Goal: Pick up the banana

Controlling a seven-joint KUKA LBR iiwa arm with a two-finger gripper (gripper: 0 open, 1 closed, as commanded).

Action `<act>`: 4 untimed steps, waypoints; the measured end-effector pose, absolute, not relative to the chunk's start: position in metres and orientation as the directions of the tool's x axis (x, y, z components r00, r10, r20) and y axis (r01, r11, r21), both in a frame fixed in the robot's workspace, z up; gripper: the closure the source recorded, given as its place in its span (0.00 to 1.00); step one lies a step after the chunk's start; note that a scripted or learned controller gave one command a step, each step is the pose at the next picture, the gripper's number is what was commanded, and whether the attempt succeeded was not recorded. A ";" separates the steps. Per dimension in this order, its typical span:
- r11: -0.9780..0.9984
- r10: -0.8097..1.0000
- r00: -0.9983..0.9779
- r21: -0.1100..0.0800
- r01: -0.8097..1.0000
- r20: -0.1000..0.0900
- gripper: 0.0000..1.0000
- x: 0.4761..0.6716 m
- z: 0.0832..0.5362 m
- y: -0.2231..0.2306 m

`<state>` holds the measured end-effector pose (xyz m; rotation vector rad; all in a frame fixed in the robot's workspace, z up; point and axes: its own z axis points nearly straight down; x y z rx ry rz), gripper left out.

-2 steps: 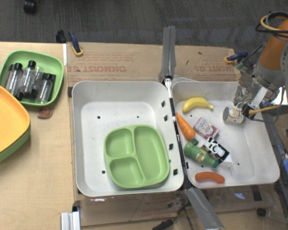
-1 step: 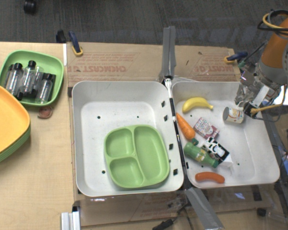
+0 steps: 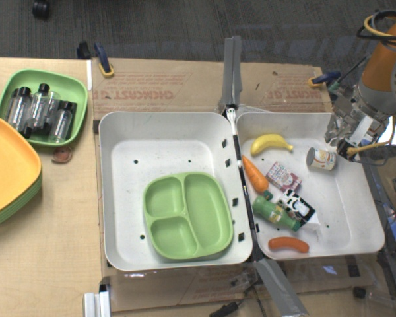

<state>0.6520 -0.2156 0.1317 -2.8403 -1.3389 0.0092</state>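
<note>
My gripper (image 3: pixel 342 140) hangs over the right bin's (image 3: pixel 356 243) far right edge, well apart from the banana (image 3: pixel 271 143), so the pick has not begun. I cannot tell how my fingers stand. The banana lies untouched near the bin's top left. A small can (image 3: pixel 322 158) sits between us; a carrot (image 3: pixel 255 174) and a packet (image 3: pixel 282 176) lie just below the banana.
</note>
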 end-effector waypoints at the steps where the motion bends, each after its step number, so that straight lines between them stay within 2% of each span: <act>1: -0.636 0.771 0.636 -0.005 0.771 -0.005 1.00 0.652 0.140 -0.216; 2: -0.636 0.771 0.636 -0.005 0.771 -0.005 1.00 0.651 0.149 -0.217; 3: -0.714 0.700 0.714 -0.003 0.700 -0.002 1.00 0.645 0.091 -0.207; 4: -0.810 0.586 0.810 0.000 0.586 -0.001 1.00 0.649 0.092 -0.216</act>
